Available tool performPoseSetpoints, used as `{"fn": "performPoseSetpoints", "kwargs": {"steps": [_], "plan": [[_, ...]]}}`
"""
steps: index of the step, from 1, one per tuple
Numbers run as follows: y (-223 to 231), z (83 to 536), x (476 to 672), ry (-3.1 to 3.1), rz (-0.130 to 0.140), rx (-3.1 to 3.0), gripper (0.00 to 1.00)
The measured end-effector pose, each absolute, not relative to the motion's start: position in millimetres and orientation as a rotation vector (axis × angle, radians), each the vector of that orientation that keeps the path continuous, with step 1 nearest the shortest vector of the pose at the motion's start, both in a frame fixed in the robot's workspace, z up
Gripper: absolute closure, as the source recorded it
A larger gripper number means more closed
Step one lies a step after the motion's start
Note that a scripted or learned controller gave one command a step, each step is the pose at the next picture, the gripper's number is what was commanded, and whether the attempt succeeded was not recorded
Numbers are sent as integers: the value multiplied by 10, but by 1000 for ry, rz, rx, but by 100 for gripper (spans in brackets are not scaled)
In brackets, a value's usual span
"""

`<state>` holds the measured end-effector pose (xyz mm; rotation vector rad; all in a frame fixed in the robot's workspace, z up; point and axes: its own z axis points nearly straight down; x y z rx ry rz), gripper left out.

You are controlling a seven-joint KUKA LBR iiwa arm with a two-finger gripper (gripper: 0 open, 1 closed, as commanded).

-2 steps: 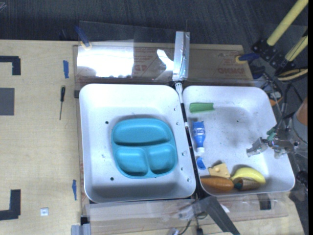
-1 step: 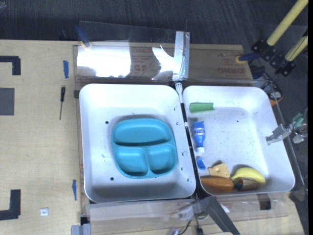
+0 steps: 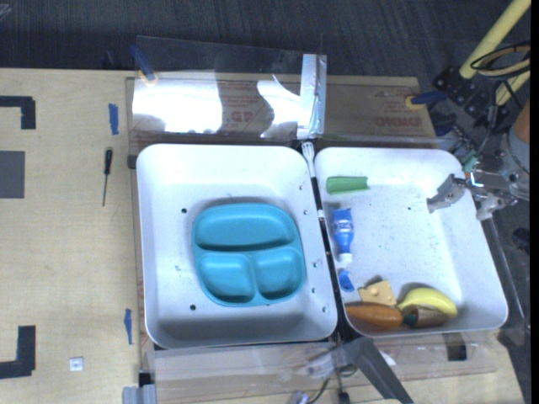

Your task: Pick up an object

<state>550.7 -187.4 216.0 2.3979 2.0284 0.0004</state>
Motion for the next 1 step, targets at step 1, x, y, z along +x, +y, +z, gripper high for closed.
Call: {"fn": "performPoseSetpoints", "kwargs": {"steps": [1], "plan": [[-1986,1028,5028,1727,4,2633,0]]}}
